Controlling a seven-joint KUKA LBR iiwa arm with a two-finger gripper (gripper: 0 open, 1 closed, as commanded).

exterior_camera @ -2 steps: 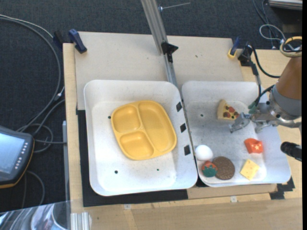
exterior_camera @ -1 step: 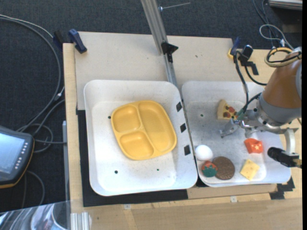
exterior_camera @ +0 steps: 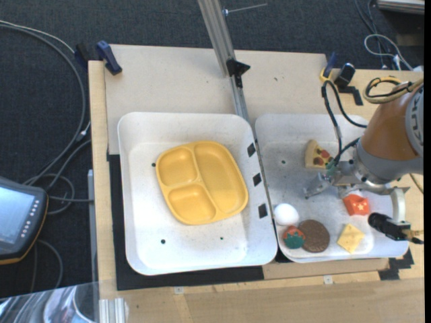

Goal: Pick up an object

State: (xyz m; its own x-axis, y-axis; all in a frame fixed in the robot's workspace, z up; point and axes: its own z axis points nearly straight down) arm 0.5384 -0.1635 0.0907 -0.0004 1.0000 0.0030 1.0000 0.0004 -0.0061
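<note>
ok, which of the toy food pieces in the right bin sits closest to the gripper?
The orange-red block, just right of the gripper. The pizza slice lies farther up; the white egg, brown cookie and yellow wedge sit lower.

Dark carpet (exterior_camera: 40,79); loose cables (exterior_camera: 47,36); pale bench (exterior_camera: 175,79)

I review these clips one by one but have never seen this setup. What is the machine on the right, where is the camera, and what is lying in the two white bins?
One fixed camera looks down at a slant on a bench. The grey and orange robot arm reaches in from the right, and its gripper hangs low over the right bin. That bin holds small toy foods: a pizza slice, a red piece, a white ball, a brown cookie, a yellow wedge and a small red and green piece. The left bin holds a yellow divided plate. I see nothing held.
</note>
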